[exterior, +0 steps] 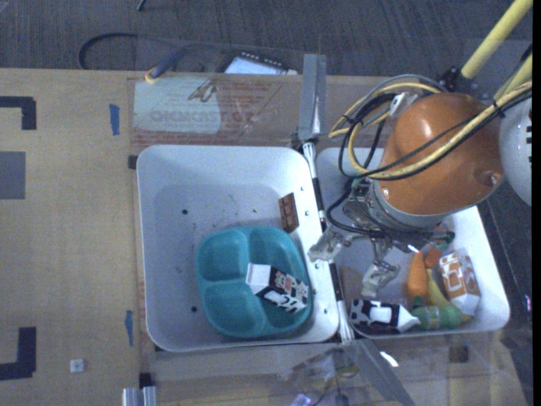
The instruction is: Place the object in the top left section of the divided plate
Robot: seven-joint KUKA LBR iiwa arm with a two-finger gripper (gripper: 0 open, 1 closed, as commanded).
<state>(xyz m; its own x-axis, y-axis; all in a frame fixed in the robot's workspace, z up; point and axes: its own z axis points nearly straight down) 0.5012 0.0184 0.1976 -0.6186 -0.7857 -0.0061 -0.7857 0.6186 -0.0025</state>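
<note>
Two fingers of our hand (355, 259) look spread and hold nothing, hanging over the right bin (494, 299) near the divider. We see a black-and-white carton (279, 288) lying in the teal divided plate (228, 299), in its right section, inside the left bin (169, 218)

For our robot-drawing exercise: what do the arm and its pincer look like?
The arm has a large, glossy orange dome-shaped joint over a grey collar, with yellow and black cables looping across it. Below it hangs the small silvery metal pincer, with thin black wires at its base.
</note>
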